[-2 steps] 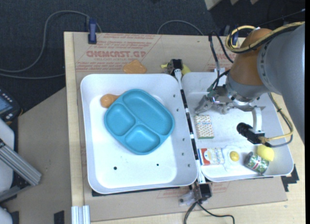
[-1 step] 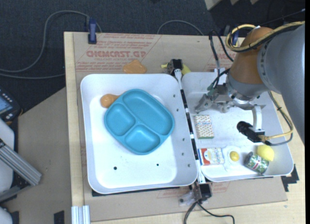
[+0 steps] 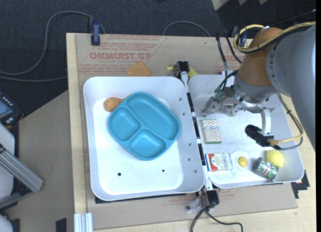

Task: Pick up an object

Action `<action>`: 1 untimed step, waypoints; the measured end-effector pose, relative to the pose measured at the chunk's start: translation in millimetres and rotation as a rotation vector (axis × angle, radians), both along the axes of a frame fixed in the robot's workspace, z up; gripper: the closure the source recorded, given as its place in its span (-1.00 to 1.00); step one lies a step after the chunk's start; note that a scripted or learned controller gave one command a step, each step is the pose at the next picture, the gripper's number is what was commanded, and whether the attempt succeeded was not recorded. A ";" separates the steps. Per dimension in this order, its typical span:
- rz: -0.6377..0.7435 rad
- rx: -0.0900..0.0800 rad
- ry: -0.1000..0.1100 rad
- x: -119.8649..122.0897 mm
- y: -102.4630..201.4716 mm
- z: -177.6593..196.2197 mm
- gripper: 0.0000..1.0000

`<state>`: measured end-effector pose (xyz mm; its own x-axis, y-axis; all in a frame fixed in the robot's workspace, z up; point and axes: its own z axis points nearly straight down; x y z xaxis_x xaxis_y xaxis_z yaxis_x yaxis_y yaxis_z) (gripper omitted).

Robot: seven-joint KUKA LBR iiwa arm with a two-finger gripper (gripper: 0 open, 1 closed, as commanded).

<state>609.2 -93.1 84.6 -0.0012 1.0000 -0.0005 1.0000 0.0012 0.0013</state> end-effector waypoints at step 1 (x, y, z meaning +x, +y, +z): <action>0.000 0.000 -0.002 10.8 0.5 0.1 -1.00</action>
